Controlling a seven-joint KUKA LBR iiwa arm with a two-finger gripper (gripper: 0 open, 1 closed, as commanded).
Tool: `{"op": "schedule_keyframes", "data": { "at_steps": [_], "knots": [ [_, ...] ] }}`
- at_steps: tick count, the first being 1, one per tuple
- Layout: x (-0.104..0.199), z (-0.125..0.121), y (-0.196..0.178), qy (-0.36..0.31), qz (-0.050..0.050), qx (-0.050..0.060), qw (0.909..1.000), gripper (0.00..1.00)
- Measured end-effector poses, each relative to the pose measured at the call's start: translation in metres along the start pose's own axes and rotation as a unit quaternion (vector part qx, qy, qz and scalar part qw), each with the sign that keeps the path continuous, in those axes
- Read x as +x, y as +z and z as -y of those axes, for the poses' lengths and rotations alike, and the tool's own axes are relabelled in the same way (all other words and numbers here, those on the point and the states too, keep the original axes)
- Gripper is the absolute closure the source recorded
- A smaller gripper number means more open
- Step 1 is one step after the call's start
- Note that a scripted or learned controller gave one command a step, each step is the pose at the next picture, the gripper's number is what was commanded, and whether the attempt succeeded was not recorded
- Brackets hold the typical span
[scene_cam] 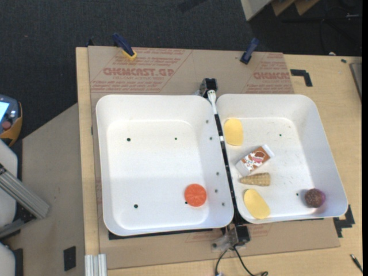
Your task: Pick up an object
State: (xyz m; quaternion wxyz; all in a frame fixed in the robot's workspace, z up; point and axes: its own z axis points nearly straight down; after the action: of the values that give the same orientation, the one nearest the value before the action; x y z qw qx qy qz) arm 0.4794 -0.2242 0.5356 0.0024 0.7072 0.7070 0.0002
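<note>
An orange round object [195,195] lies in the left bin [115,114], near its front right corner. The right bin [322,142] holds a pale yellow piece [233,131] by its left wall. Lower down are a small white and red packet [255,159] and a tan cone [255,180] just below it. A second yellow piece [256,203] sits at the front, and a dark purple ball [314,198] rests near the front right corner.
The two bins meet along a black seam [219,148] on a cardboard sheet [172,65]. Two blue clamps [124,46] [249,50] hold the sheet's far edge. A cable [230,257] trails off the front edge.
</note>
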Motion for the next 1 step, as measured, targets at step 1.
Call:
{"op": "schedule_keyframes", "data": {
  "at_steps": [1],
  "knots": [
    [0.0039,0.0003,-0.0001,0.000,0.000,0.001,1.0000,1.00]
  ]
}}
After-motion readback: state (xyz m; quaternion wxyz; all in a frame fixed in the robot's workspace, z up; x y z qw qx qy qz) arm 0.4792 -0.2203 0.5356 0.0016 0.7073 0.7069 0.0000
